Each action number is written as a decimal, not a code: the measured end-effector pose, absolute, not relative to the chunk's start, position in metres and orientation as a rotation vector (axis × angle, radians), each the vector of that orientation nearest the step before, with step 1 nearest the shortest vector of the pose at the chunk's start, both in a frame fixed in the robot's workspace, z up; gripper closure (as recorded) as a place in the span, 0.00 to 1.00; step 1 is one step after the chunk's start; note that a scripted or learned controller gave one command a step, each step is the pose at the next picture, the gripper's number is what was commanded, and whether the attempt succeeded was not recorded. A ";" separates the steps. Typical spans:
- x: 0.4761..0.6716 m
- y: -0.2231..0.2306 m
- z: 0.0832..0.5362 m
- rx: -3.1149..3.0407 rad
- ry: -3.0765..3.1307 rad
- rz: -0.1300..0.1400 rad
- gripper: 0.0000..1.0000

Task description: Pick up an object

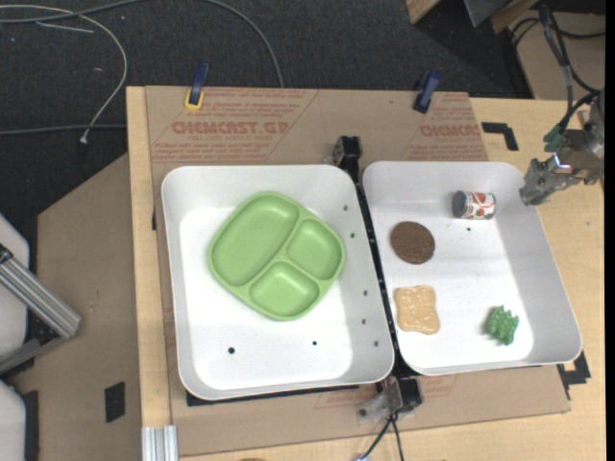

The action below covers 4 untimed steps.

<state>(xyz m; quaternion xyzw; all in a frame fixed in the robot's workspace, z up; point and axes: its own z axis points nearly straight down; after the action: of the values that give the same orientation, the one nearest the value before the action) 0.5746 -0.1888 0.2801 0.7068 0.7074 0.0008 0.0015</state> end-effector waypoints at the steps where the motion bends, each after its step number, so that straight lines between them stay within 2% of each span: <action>1: 0.577 -0.139 0.263 2.218 2.230 0.000 1.00; 2: 0.576 -0.090 0.267 2.219 2.227 0.000 1.00; 4: 0.584 0.007 0.240 2.218 2.230 -0.001 1.00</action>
<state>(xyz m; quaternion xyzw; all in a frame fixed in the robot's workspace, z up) 0.5840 0.0068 0.2404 0.7053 0.7089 -0.0003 -0.0019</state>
